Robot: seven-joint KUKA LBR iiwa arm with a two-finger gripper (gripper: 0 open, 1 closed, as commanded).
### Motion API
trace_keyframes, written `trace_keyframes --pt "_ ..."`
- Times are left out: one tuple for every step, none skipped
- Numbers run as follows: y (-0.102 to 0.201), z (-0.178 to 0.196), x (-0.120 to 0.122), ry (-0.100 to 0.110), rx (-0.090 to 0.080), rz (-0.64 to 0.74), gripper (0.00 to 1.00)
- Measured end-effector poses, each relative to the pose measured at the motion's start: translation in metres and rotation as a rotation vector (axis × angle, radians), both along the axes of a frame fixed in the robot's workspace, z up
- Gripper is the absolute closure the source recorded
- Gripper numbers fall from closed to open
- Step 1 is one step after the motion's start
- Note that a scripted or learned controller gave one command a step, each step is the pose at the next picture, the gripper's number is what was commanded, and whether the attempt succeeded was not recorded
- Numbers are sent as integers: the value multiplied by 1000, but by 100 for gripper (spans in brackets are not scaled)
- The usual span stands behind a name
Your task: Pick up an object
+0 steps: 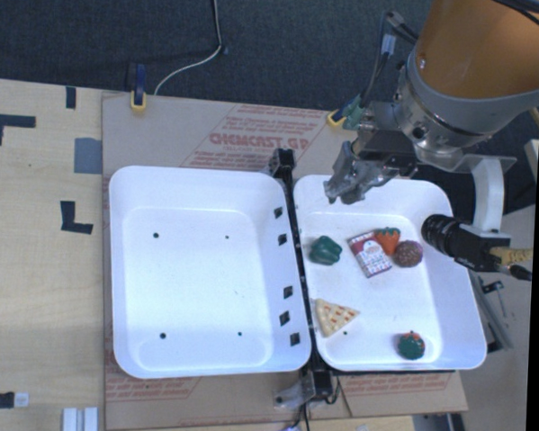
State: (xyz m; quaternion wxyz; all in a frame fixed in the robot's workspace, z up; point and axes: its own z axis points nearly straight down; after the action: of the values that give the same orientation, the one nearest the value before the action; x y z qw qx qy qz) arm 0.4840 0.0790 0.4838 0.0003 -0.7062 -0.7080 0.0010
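Observation:
My gripper (346,189) hangs over the far left corner of the right bin (442,352), above the bin floor, with nothing between its fingers; the fingers look close together. Below it in that bin lie a green pepper-like toy (325,250), a red and white packet (370,254), a small orange carrot-like toy (390,238) and a dark red round toy (408,253). Nearer the front lie a pizza slice (334,316) and a green toy with a red top (411,345).
The left bin (124,247) stands beside the right one, joined by a black clip strip (290,256). Both rest on a cardboard sheet (246,141). A black cylinder (448,237) juts over the right bin's right edge.

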Motion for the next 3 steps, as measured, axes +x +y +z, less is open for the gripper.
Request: trace_keyframes --pt "1 10 0 1 0 1 100" --pt "1 19 1 2 -1 2 100" --pt "1 29 1 2 -2 2 100"
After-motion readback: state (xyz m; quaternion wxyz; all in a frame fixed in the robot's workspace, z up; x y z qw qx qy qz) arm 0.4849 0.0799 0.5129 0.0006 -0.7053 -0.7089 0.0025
